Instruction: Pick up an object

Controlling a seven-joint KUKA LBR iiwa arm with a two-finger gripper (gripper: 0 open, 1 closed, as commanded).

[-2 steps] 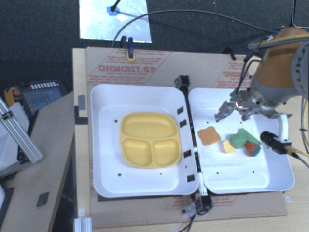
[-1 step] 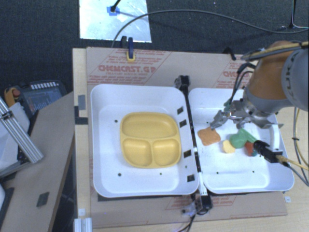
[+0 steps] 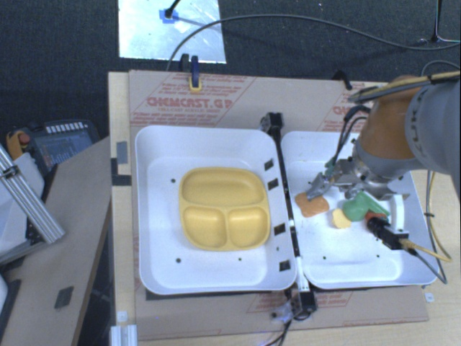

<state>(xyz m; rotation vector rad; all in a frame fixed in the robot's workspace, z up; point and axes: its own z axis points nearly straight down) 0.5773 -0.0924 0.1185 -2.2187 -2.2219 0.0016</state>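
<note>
The end effector (image 3: 318, 190) hangs just above the flat orange piece (image 3: 312, 206); I can't tell its spread. That piece looks light, thin, probably rigid: pinch across its edges.

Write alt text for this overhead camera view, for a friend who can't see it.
A grey robot arm's gripper hovers over an orange piece in the right bin, beside yellow and green pieces. The left bin holds a yellow divided tray.
</note>
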